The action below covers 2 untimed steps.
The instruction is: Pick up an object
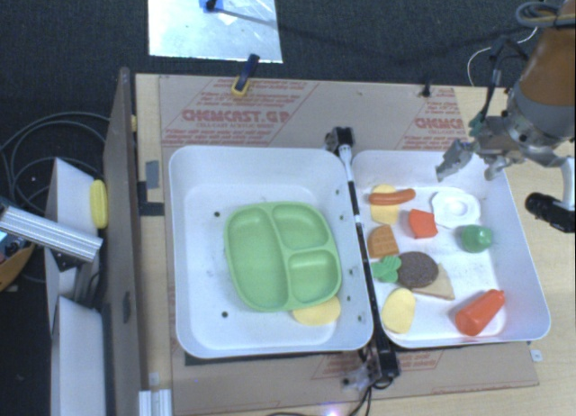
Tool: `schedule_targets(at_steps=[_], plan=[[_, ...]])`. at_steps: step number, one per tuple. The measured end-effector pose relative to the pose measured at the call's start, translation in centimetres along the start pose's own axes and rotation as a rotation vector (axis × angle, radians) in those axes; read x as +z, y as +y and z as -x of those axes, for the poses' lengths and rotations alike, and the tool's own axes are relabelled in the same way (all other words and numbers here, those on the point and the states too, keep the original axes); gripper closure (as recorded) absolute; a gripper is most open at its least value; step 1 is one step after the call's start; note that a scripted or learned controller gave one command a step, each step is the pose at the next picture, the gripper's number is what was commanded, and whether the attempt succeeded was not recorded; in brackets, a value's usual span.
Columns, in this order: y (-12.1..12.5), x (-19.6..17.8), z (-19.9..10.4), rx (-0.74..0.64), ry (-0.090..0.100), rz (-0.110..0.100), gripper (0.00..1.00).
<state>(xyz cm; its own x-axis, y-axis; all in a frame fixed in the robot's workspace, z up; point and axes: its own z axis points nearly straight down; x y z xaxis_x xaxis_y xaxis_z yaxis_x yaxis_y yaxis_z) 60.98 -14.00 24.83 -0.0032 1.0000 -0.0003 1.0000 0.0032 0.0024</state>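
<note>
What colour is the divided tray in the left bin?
Light green. The divided tray shows plainly in the camera view, lying in the left bin.

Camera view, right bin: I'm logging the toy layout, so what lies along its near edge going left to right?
Yellow lemon-like piece → brown round patty on its slice → orange carrot.

1 fixed overhead camera, slanted toward both bins point(270, 164)

Toy foods scattered in right bin point(531, 306), orange carrot point(479, 312) lying near front corner, green pepper point(474, 238) beside rim
</note>
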Motion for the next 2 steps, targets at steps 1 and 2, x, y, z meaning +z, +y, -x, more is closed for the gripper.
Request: schedule_targets(at_steps=[1, 2], plan=[[-2.9, 6.3, -1.5, 0.002, 0.002, -0.008, 0.0], [-2.2, 16.9, -2.6, 0.0, 0.001, -0.002, 0.0]])
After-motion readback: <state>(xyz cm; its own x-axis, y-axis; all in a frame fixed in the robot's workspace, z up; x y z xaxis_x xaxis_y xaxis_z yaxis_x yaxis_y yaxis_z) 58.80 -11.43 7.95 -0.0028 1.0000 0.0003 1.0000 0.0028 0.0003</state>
